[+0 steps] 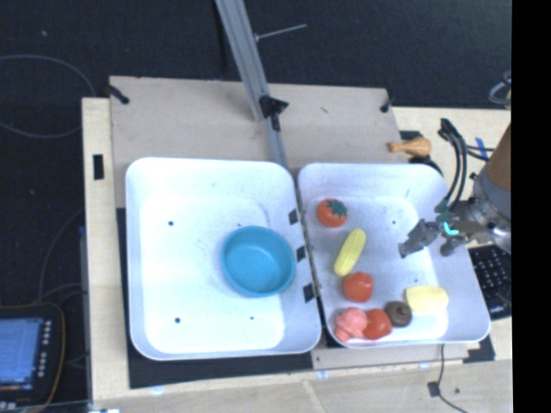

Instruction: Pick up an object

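Note:
The right bin (379,183) holds a tomato with a green top (331,212), a yellow corn cob (349,251), a red ball-like fruit (358,286), a pink item (349,323), a small red item (378,323), a brown doughnut (399,313) and a pale yellow block (426,299). My gripper (430,239) hangs over the right side of this bin, above the yellow block and right of the corn. Its fingers are spread and nothing sits between them.
A blue bowl (257,261) sits in the left bin (172,205). A grey pole (245,54) slants down to the bins' shared edge. A small orange-tan item (410,147) lies on the bench behind the right bin. A keyboard (491,274) is at the right.

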### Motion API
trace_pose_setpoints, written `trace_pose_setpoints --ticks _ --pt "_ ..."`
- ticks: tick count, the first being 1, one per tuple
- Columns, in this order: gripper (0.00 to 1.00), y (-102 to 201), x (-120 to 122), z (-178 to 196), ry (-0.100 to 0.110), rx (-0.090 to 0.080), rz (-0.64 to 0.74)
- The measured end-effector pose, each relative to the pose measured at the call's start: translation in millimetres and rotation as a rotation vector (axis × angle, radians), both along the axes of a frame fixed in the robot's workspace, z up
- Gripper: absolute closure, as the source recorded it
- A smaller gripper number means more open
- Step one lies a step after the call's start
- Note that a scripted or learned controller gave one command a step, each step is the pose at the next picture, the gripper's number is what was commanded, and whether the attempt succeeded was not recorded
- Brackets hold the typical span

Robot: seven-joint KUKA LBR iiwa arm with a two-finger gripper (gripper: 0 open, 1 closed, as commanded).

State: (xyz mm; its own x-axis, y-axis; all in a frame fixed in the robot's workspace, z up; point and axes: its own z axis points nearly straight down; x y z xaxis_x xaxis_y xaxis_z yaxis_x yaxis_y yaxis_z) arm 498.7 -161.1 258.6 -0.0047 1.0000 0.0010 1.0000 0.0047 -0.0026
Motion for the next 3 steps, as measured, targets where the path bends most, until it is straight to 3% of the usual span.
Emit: trace_pose_setpoints --ticks 1,3 --pt "0.00 0 1 2 -0.005 -0.001 0.000" --pt "0.00 6 -2 -98 0.003 -0.002 -0.005"
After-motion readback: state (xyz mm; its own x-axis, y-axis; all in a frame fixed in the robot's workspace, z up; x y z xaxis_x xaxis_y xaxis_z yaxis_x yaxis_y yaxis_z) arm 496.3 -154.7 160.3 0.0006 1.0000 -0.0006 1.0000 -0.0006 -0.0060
